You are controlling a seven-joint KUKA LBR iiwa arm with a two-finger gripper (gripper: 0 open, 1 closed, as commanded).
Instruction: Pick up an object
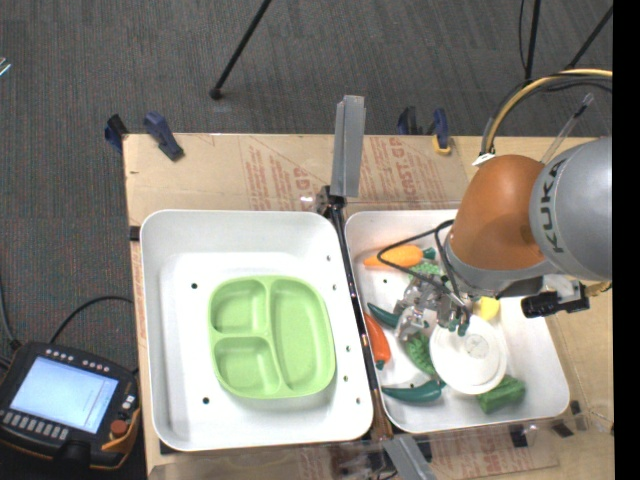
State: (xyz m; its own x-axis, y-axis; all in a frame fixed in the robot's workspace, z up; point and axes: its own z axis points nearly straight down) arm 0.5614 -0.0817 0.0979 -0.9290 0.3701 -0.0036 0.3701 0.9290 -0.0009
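Observation:
My gripper hangs low in the right bin, over its left middle, among a pile of toy food. Just below and right of it lies a white round dish. An orange carrot-like piece lies behind the gripper, and a small orange piece lies to its lower left. A dark green pepper sits near the bin's front edge, with a green chunk at the front right. A yellow piece peeks out beside the wrist. The arm hides whatever is directly under the gripper.
The left bin holds a light green divided plate. A grey post stands upright between the bins at the back. A teach pendant lies off the bench at the lower left.

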